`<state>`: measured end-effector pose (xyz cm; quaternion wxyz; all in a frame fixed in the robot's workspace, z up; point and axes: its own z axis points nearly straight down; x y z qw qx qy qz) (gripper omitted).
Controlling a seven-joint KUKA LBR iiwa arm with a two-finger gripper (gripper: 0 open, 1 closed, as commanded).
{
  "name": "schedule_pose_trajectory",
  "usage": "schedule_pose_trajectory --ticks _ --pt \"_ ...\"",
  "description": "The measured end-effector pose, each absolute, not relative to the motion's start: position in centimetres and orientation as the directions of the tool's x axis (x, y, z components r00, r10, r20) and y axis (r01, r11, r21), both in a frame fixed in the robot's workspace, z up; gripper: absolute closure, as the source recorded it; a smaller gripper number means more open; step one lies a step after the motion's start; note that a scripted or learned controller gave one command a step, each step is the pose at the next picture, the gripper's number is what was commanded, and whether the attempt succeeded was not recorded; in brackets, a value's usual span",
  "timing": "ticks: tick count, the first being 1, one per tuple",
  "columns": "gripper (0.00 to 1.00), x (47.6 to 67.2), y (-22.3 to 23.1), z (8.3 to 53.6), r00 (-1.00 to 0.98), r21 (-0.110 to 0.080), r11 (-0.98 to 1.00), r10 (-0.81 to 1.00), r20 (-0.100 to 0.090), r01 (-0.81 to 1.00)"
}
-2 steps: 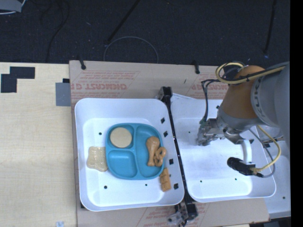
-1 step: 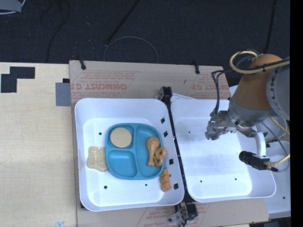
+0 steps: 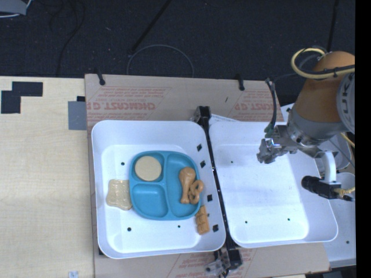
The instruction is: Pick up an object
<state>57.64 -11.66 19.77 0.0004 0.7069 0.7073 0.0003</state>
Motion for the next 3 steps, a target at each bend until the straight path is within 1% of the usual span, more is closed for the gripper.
schedule_pose_trajectory --ticks 1,2,3 --pt "1.0 57.5 -10.7 25.0 -0.001 0.002 0.001 1.0 0.0 1.0" --pt "1.0 56.8 -5.1 23.6 -0.004 -0.005 0.004 1.0 0.002 1.0" --pt "1.0 55.9 0.7 24.2 -0.004 -0.004 0.005 1.0 0.002 1.0"
